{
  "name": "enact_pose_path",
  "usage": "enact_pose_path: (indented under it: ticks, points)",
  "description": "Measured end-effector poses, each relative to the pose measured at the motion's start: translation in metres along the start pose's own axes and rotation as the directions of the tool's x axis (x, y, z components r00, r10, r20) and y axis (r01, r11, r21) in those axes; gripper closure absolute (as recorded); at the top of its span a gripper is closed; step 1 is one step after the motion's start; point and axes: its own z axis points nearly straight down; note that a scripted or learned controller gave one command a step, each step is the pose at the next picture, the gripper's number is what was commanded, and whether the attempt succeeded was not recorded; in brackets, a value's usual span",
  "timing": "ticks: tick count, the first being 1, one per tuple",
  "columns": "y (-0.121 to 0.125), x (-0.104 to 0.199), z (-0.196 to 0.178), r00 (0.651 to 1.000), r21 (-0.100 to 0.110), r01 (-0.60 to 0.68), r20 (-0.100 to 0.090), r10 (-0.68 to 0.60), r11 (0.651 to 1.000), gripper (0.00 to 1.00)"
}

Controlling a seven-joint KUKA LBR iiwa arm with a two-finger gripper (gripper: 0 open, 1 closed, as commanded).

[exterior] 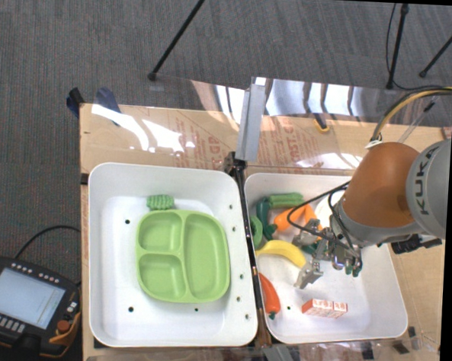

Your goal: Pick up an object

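Bench: brown board surface (175, 138) under clear, glare-streaked sheeting; dark grey carpet around it; tripod legs at top; teach pendant (24, 302) at lower left.

L. white shallow plastic bin (111, 184): green three-compartment plastic tray (183, 256), small green ridged toy (160, 202) touching its top edge.

R. white shallow plastic bin (379, 300): yellow toy banana (283, 252), red-orange toy pepper (269, 294), small red-white carton (325, 307), green and orange toys (285, 208), partly overlapping, shapes unclear.

Metal two-finger gripper (309, 276) hangs over r. bin beside banana, poss. not touching. Jaw state: cannot tell; wrist blocks view.
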Motion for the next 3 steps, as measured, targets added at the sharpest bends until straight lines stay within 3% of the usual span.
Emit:
enact_pose_path:
  ticks: [1,2,3]
  points:
    - [0.044,-0.044,-0.001,1.000,-0.002,0.004,0.002,-0.004,1.000,0.00]
    - [0.045,-0.031,-0.001,0.993,-0.001,-0.120,0.001,0.120,0.993,0.00]
    - [0.049,-0.046,-0.001,0.987,-0.001,-0.161,0.004,0.161,0.987,0.00]
